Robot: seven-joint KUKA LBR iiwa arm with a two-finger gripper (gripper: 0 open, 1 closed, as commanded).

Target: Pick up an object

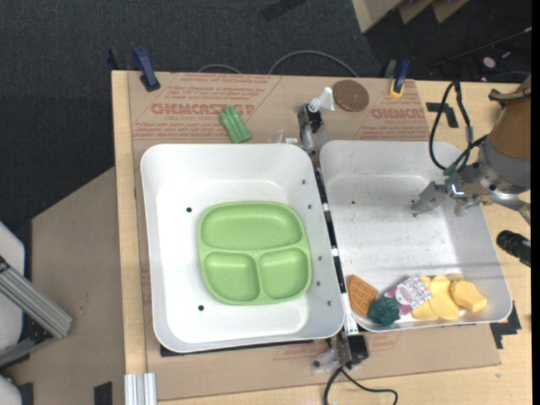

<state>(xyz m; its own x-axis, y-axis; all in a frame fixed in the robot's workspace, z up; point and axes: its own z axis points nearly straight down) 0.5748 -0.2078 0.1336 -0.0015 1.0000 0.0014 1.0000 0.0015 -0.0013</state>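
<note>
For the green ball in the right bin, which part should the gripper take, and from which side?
Probably the green ball's rounded top, from above. It lies in the right bin's near corner, with a cracker and a wrapper pressing both sides, so a side approach looks blocked. The gripper hangs over the far end.

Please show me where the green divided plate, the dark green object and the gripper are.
green divided plate (253,251): camera view, on the ridge between its compartments.
dark green object (385,310): camera view, on its top, in the right bin.
gripper (442,196): camera view, midway between its fingertips.
</note>
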